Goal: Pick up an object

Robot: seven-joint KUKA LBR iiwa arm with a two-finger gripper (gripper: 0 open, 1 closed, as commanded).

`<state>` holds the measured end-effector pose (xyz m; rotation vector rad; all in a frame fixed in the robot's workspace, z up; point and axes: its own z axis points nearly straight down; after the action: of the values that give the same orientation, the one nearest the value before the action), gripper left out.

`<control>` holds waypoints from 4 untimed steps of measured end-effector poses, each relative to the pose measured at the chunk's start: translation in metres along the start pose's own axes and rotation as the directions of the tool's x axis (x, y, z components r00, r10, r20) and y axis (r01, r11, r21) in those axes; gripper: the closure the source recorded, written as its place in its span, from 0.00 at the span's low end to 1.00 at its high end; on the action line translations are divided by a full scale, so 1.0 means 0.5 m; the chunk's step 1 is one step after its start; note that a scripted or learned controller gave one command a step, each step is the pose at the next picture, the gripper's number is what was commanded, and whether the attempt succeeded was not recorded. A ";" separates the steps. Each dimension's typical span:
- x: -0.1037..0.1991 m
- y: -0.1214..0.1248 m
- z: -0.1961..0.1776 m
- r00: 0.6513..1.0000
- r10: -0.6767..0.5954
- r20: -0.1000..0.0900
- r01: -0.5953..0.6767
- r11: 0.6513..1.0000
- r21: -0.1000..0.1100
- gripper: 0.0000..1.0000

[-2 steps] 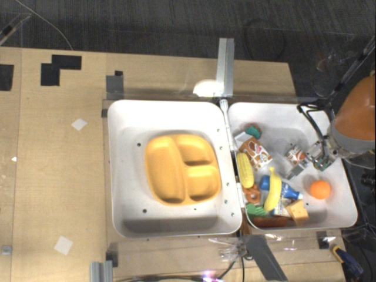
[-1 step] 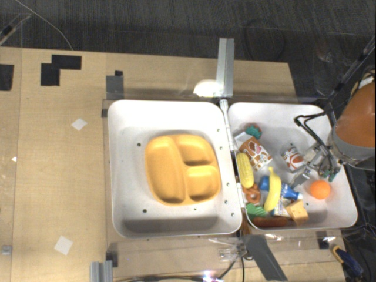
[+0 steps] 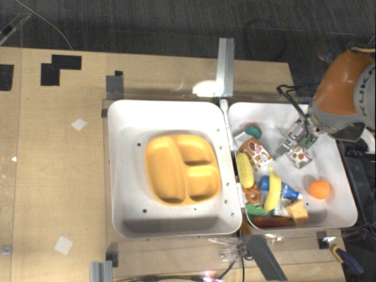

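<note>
**Gripper low in right bin near a small patterned box, grasp unclear**

Bench (image 3: 53, 175): light wood, bears 2 white bins side by side; dark floor above it.

Left bin (image 3: 126, 157): holds 1 yellow divided tray (image 3: 181, 168), 3 compartments, sitting about centre. Nothing visible in the compartments.

Right bin (image 3: 341, 175): cluttered along its left and lower side. Its top right corner is covered by the arm.

Arm (image 3: 343, 90): enters from the right, orange band and grey body cut off by the frame edge. The wrist blocks the bin wall behind it.

Gripper (image 3: 296, 141): down inside the right bin, upper middle, metal fingers angled down-left. Too small and blurred to say whether the fingers are spread or closed, so I cannot tell if anything is grasped.

Small patterned box (image 3: 301, 156): white with red and green marks, just beside or touching the gripper tip. Contact cannot be made out; it looks to rest on the bin floor.

Other items, right bin:
- Brown and white carton (image 3: 255, 153), tilted, near the left wall.
- Corn cob (image 3: 245, 169), just below the carton, along the left wall.
- Banana (image 3: 272, 191), upright, overlapping a blue item (image 3: 286, 191) that is partly hidden.
- Orange ball (image 3: 320, 189), alone, lower right, well apart from the pile.
- Teal item (image 3: 253, 130), partly tucked behind the carton, shape unclear.
- Green piece (image 3: 254, 209) and tan block (image 3: 298, 214) at the bottom edge, tangled with a dark reddish item; boundaries hard to separate.
</note>
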<state>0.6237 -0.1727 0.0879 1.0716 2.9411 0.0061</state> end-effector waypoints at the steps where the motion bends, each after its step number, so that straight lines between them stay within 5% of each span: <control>1: -0.099 0.004 0.002 1.000 -0.005 -0.020 0.005 1.000 0.009 0.00; 2: -0.028 -0.062 0.000 0.988 -0.154 -0.001 0.154 0.988 0.003 0.00; 3: -0.036 -0.055 -0.032 0.988 -0.155 0.016 0.155 0.988 -0.003 1.00; 4: -0.035 -0.056 -0.031 0.988 -0.155 0.014 0.155 0.988 -0.003 0.00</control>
<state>0.6190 -0.2053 0.1032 0.8362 3.0011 0.0026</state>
